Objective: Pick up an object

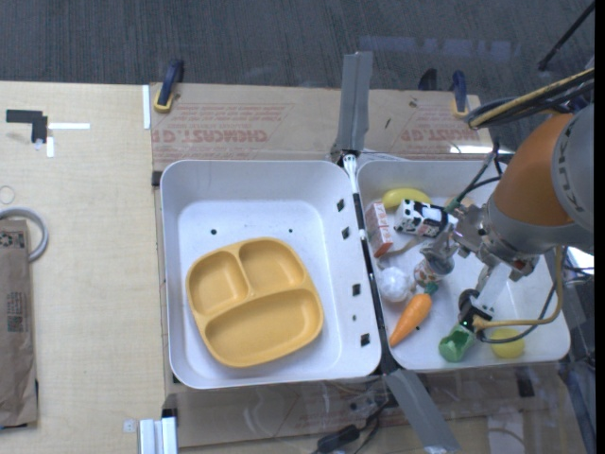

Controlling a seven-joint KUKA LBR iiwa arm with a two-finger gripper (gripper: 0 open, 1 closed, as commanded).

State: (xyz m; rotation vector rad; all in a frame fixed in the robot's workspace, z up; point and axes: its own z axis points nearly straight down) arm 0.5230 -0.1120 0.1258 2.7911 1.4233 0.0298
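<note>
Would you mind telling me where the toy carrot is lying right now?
In the camera view, the toy carrot lies in the right bin, near its left wall, just below a white ball and left of a green object.

My gripper point(437, 258) hangs inside the right bin point(558, 343), near its middle. Just below it lies the carrot point(410, 318), with the crumpled ball point(393, 280) to its left. The small carton point(379, 228) sits further left, by the wall between the bins. Behind my gripper, toward the far wall, rests the toy cow point(416, 218), and the banana point(405, 197) lies beyond that. The divided plate point(253, 301) lies in the left bin point(180, 253), well apart to my left.
</note>
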